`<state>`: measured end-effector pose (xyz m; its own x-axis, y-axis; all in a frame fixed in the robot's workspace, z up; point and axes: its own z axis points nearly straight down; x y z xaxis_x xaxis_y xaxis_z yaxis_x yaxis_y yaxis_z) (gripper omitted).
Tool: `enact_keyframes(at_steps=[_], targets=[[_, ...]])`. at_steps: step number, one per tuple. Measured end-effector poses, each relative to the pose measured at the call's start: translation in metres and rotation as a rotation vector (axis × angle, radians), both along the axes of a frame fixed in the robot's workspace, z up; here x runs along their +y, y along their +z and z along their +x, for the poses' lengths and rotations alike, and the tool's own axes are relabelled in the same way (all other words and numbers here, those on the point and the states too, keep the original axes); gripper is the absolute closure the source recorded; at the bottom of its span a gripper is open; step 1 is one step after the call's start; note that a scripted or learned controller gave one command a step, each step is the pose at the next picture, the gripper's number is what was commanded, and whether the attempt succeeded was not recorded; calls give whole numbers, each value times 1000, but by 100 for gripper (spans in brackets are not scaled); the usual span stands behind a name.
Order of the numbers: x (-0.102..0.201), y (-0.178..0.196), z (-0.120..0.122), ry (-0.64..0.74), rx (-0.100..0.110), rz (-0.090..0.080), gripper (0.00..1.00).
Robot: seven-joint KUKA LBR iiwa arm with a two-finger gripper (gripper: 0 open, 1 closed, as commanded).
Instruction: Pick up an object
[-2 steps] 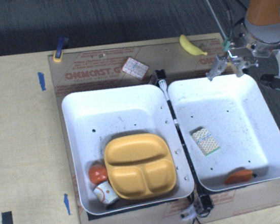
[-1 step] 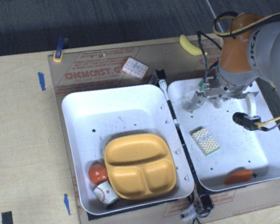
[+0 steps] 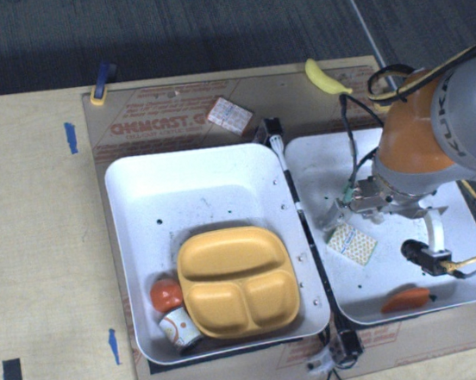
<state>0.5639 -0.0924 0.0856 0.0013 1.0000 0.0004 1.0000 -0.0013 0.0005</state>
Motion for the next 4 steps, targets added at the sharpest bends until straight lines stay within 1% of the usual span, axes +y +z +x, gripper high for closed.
enact_keyframes(at_steps=[1,2,3,4], targets=[[0,11,1,-1,-5,-1,100],[0,11,1,-1,-5,-1,0],[-6,1,-47,1,-4,-1,0],[-1,0,-83,1,-4,0,0]])
